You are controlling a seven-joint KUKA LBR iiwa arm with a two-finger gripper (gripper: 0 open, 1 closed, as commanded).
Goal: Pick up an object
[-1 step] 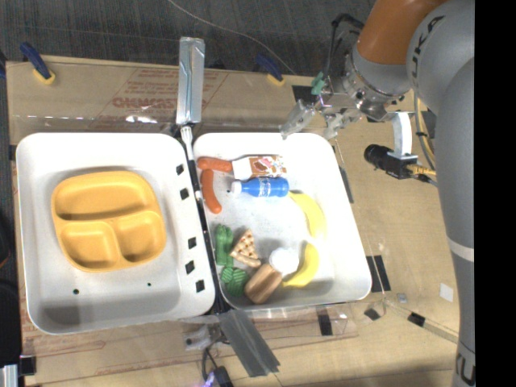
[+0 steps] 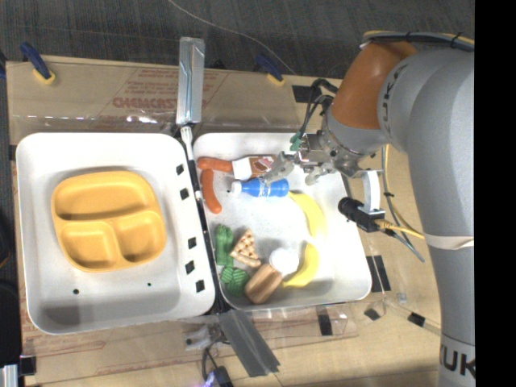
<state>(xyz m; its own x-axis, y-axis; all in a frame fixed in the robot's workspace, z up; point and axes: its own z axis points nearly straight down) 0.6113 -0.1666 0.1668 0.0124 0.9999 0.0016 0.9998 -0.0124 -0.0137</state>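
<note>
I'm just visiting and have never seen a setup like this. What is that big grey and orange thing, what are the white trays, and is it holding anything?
You are looking down at a slant from one fixed camera above a bench. The grey and orange shape is a robot arm reaching in from the right. Its gripper, a two-finger hand, hangs over the right bin.

That bin holds toy food: a blue bottle, a sausage, two bananas, a pizza slice, green leaves, a white egg and a bread roll.

The left bin holds a yellow divided tray.

I cannot tell whether anything is held.
</note>
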